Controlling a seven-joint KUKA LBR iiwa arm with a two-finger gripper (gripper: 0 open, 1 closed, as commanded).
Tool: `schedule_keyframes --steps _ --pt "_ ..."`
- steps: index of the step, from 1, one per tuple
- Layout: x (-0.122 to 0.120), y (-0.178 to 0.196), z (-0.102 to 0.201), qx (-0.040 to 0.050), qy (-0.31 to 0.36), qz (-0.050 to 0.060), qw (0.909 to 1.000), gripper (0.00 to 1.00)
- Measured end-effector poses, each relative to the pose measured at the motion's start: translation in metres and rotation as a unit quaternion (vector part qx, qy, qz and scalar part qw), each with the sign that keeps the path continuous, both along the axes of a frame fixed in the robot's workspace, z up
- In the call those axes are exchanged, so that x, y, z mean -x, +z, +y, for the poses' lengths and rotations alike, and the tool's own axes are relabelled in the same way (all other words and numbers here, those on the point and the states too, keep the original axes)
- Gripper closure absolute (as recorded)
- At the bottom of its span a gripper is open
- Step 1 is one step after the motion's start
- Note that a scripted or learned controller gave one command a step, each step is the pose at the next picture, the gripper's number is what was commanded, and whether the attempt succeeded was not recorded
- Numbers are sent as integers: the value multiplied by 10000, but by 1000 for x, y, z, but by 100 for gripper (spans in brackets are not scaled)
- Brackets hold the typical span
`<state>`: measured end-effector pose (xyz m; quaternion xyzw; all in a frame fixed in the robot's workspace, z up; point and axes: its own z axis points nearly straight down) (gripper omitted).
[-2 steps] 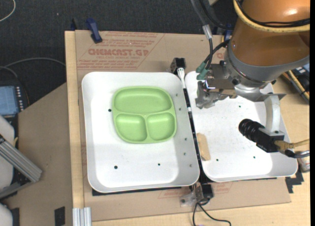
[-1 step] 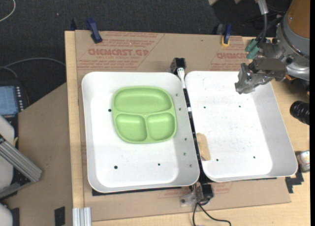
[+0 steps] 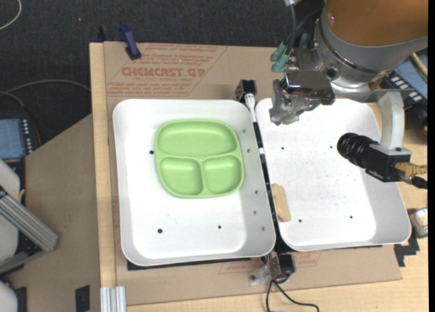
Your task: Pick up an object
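Above the right bin (image 3: 380,229) I saw the gripper (image 3: 284,115), too blurred for me to tell its grip. A green three-compartment tray (image 3: 199,158) lay flat in the left bin (image 3: 136,229).

A brown cardboard sheet (image 3: 170,66) with red print covers the bench, dark speckled carpet (image 3: 61,5) lies beyond it, a thin cable (image 3: 10,5) looping at the left.
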<state>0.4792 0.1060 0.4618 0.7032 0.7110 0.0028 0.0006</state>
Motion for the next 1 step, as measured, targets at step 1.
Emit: schedule_keyframes --steps 1 --pt "0 -6 -12 18 -65 36 10000 100"
